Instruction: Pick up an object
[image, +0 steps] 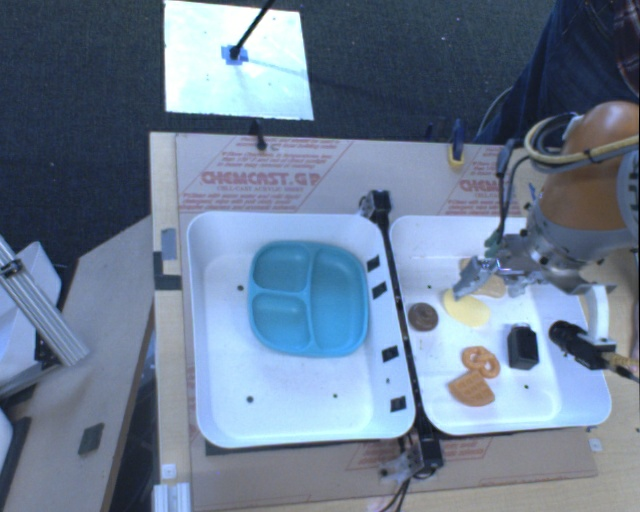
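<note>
Camera view: two shallow white bins (230, 400) on printed cardboard over dark carpet; gripper (470, 283), fingers' state unclear, above pale yellow disc (470, 312), right bin.

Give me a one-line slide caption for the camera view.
Pincer poised above a pale yellow disc in the right bin; blue divided plate in the left bin.

Lighting is even and moderately bright, from overhead. The two white bins (300, 420) read near overexposed, with a faint bluish cast. Strong glare washes out the white sheet (238, 65) at top. Shadows are soft and short, falling just beside the small items in the right bin. Overall sharpness is low; fine detail is smeared. The dark floor (70, 100) shows grain.
</note>
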